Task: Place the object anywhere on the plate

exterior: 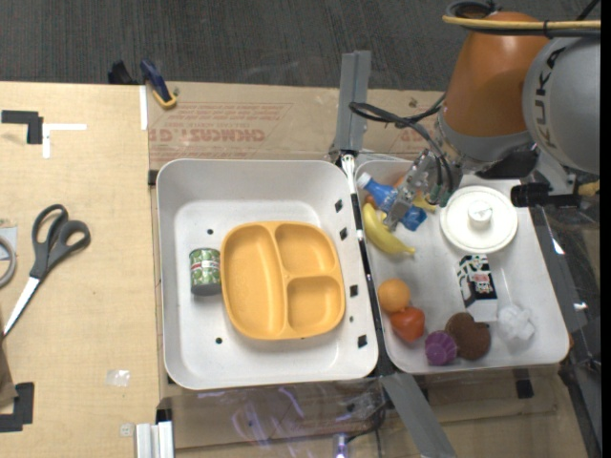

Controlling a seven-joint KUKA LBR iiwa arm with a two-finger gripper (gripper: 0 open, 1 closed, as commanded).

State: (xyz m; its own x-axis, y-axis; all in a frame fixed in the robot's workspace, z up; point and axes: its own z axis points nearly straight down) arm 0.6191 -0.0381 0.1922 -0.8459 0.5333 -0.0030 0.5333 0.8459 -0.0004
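Arm in from the right, orange band above the right bin point(549, 346). Tool point(417, 191) low over that bin's back-left corner, right at a blue object point(393, 201) lying beside the banana point(384, 232); the two touch or nearly so. Cannot tell whether the tool is wide, narrow or closed on anything, since the wrist and cabling mask the tips from this angle. The blue piece looks to be the target, judging by where the tool sits; it lies in the right bin, well apart from the yellow plate point(284, 280), which rests in the left bin point(181, 351) with a small green can point(204, 271) just against its left edge. Handling guess: the blue object reads as a small hard-plastic toy, light, stiff, somewhat slick, not fragile. Best taken across its narrow width near the middle, so it does not pivot out. The banana crowding one side and the bin wall on the other leave little room for a finger; a nudged banana is the likely mishap. The plate is three-compartment, shallow, rimmed; a light object dropped from low should stay put.
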